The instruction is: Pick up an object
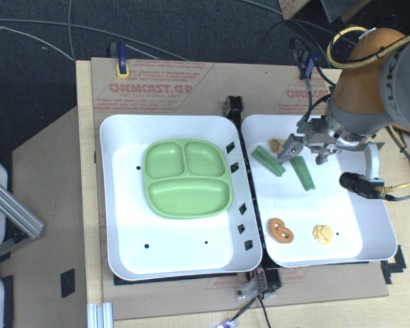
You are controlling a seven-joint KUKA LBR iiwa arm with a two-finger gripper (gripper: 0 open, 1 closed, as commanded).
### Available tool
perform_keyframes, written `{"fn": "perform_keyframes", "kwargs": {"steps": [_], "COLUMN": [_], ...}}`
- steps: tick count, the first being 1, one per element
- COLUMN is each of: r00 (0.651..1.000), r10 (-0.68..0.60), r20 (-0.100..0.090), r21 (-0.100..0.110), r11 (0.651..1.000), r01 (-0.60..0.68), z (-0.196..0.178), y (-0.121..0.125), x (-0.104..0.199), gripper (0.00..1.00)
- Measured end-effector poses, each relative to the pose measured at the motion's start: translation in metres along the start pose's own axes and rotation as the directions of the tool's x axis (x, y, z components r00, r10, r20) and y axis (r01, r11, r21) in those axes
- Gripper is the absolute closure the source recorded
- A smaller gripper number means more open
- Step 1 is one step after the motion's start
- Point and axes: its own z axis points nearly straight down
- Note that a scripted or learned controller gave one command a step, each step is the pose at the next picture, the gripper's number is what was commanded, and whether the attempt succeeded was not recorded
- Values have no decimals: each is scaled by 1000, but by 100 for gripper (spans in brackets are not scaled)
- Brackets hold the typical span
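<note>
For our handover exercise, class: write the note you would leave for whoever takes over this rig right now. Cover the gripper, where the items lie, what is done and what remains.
Gripper: low over the right white bin, near its far side, above two green stick-shaped pieces; whether it grips anything cannot be told.
Items: one green stick lies left of the gripper, the other green stick just below it. A small tan piece lies near the far wall. An orange pretzel-shaped piece and a pale yellow lump lie near the front.
Left white bin: holds a green divided plate.
Done: nothing visibly lifted.
Left: pick up one object.
</note>
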Motion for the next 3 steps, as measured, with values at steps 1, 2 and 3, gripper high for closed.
{"fn": "perform_keyframes", "kwargs": {"steps": [1, 2, 3], "r00": [1000, 1000, 1000], "r10": [0, 1, -1], "r20": [0, 1, 3], "r21": [0, -7, -11], "r11": [1000, 1000, 1000], "r01": [0, -1, 1], "z": [63, 48, 5], "y": [-1, 1, 3], "x": [3, 2, 2], "gripper": [0, 100, 100]}}
